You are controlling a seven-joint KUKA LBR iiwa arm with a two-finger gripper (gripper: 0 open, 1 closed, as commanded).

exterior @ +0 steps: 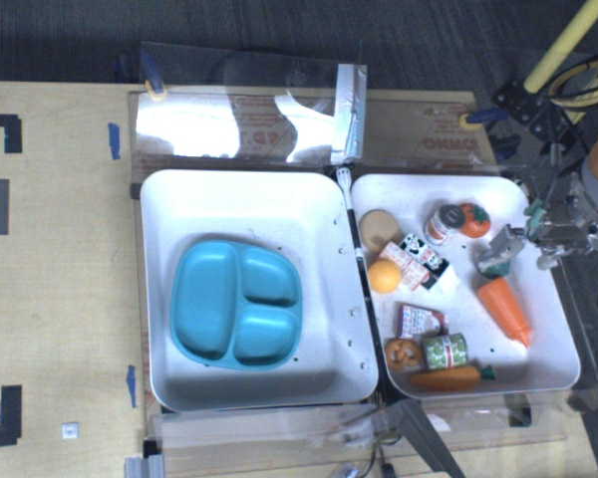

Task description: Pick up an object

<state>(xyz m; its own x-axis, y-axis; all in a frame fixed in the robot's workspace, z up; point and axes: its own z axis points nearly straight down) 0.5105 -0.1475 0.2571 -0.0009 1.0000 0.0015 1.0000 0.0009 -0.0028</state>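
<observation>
The right bin [558, 366] holds several toy foods. A large orange carrot [505, 309] lies near its right wall, and a red tomato [473, 219] sits beside a small can [442, 224] at the back. A cow-patterned carton [419, 259], an orange ball [385, 277] and a tan round piece [379, 229] lie along the left side. At the front lie a pink packet [419, 321], a green can [445, 351], a brown pastry [403, 353] and a thin carrot [447, 376]. My gripper [516, 251] hangs low over the bin's right part, just above the large carrot's top end.
The left bin [169, 207] holds a blue divided plate [237, 305]. Clear plastic sheeting [249, 118] and a metal bracket [349, 113] stand behind the bins. Cables and a yellow pole [568, 38] crowd the upper right.
</observation>
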